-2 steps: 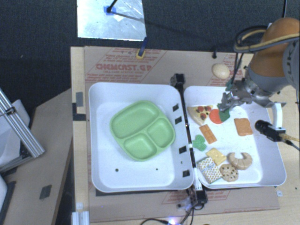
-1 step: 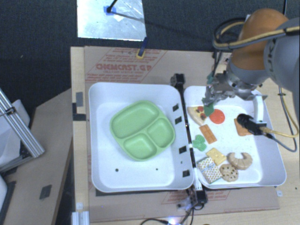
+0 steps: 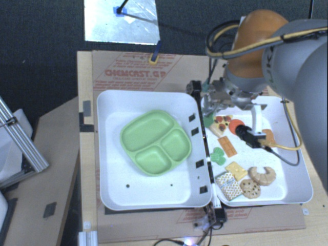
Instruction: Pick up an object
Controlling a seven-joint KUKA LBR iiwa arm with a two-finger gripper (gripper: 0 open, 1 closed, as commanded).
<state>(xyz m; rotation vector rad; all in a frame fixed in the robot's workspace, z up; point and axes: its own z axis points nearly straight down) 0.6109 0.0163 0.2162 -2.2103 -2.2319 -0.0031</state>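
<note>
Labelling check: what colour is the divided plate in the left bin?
Light green, clearest in the camera view: divided plate.

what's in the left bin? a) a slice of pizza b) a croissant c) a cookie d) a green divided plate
d, the green divided plate lies alone in the left bin, while the croissant, cookie and pizza slice all lie in the right bin.
</note>
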